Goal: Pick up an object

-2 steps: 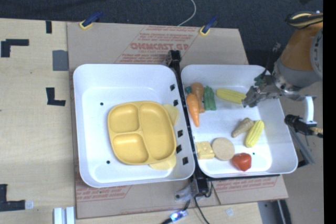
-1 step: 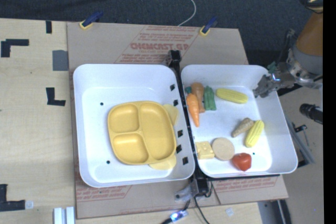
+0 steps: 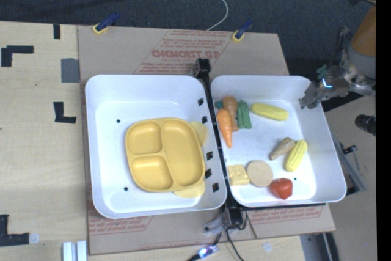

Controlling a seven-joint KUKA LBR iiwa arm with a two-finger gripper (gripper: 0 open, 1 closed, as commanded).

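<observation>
Right bin (image 3: 317, 131) holds the candidates, all small plastic play food: light, rigid, smooth, so slip is my worry more than crush. Near its far-left corner sit a carrot (image 3: 225, 124), an orange piece behind it (image 3: 229, 103) and a green vegetable (image 3: 244, 114), all touching, a bad cluster to go into. Corn cob (image 3: 269, 111) lies alone toward the far edge, long axis across the bin; I'd take it across the middle of its width. Second corn cob (image 3: 295, 154) touches a tan lumpy piece (image 3: 281, 148) by the right wall. Along the near edge: cheese-like block (image 3: 237, 175), round cracker (image 3: 259, 173) lying flat and hard to pinch, red tomato (image 3: 281, 188), round and likely to squirt out. Left bin (image 3: 101, 95) carries a yellow divided plate (image 3: 165, 153)

Gripper (image 3: 310, 98) hangs over the right bin's far-right corner, near nothing; I see nothing in it, and I can't tell how wide it's set
</observation>
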